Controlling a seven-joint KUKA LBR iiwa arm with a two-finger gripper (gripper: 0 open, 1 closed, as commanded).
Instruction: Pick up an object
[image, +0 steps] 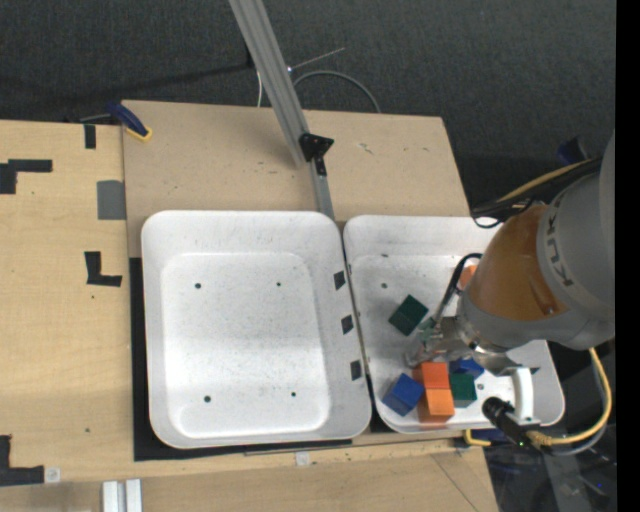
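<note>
orange block long axis runs near-far.

Both bins, the left bin and the right bin, look like smooth white plastic, finely speckled with dark flecks and faintly glossy. The table is matt, pale wood or fibreboard with small scuffs. The slanting rail is brushed grey metal. The blue block, orange block and dark green block seem matt, perhaps foam or plastic. The arm's orange band has a satin sheen
</note>
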